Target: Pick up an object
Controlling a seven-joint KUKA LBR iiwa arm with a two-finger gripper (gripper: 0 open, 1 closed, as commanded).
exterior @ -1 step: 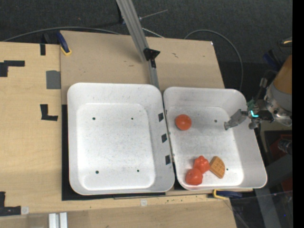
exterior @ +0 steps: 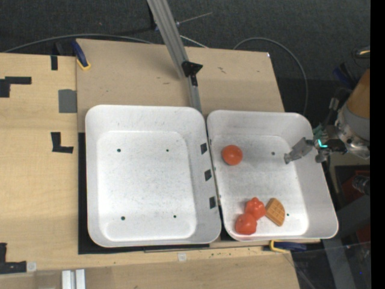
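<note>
Even overhead light, soft shadows, slightly grainy

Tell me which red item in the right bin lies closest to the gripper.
The lone round red ball in the bin's upper left; the other two red pieces huddle by the waffle, farther from the gripper.

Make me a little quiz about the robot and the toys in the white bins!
1. True or false: the orange ball lies in the right bin.
2. What sits nearest the waffle piece: A) the ball, B) the red toys, C) the gripper?
3. Which bin edge is the gripper over?

Key: 1 true. 2 B. 3 the right bin's right edge.
</note>
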